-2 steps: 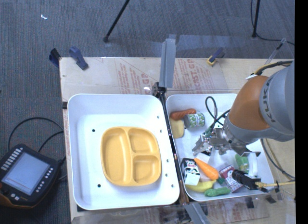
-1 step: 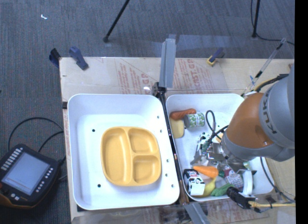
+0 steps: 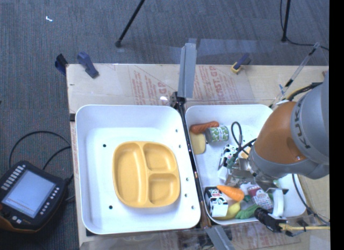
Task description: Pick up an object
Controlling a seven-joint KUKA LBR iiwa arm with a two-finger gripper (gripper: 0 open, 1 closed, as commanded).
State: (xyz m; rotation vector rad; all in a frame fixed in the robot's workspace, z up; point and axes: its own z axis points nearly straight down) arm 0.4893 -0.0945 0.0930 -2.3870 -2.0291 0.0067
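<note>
1. We see two white bins side by side on the tabletop (image 3: 129,85); we take the right bin (image 3: 252,112) as our landmark.
2. The left bin (image 3: 94,130) touches the right bin's left wall and holds a yellow tray (image 3: 145,173) with three compartments, lying flat.
3. The arm (image 3: 293,136), grey with an orange band, reaches in over the right bin's right half and covers much of its floor.
4. The claw (image 3: 240,172) hangs low inside the right bin, near its middle; we cannot tell whether it is apart or together, nor whether it has anything.
5. At the right bin's back left lies a sausage (image 3: 204,127), with a green can (image 3: 217,134) just beside it on its right.
6. A pale yellow block (image 3: 198,143) lies against the right bin's left wall, just in front of the sausage.
7. A carrot (image 3: 231,192) lies near the right bin's front, just in front of the claw.
8. A black-and-white carton (image 3: 216,201) sits in the right bin's front left corner, beside the carrot.
9. Green pieces (image 3: 248,211) and a white item (image 3: 278,202) lie along the right bin's front edge, under the arm.
</note>
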